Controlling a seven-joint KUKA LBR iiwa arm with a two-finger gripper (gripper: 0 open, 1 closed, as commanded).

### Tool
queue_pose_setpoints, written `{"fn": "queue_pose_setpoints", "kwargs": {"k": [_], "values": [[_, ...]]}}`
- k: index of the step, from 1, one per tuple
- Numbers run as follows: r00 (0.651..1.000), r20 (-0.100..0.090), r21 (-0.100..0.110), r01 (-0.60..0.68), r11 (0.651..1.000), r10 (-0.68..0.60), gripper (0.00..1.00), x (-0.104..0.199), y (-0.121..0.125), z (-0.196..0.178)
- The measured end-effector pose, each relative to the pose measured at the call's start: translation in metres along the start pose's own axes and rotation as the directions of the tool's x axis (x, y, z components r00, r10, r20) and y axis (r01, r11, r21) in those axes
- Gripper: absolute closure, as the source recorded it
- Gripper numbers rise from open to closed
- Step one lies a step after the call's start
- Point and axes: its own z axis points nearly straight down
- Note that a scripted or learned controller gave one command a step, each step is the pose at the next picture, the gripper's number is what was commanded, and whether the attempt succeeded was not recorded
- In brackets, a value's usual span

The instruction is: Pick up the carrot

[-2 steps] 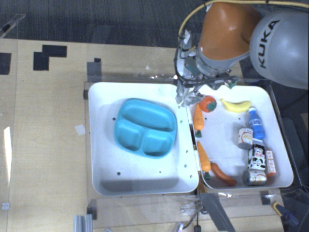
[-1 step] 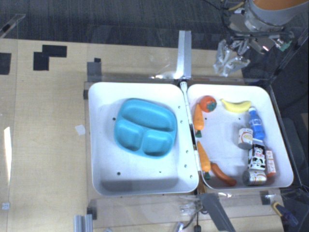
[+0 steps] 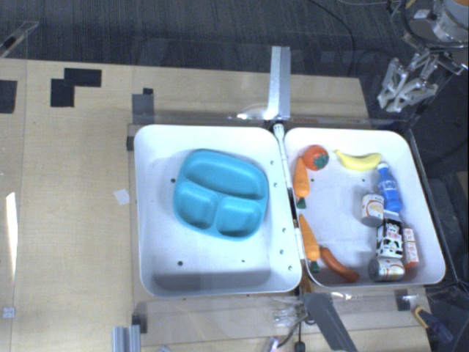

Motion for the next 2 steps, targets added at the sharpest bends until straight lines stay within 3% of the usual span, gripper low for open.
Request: {"fn": "queue_pose_setpoints", "kwargs": {"k": [1,2], "values": [[0.962,-0.001,-0.007,0.274,0.962,-0.274,1.00,-0.020,0.050,0.001],[0.760,0.002,-0.002,0.650,0.760,-0.650,1.00,0.032,-0.025,-0.017]]}}
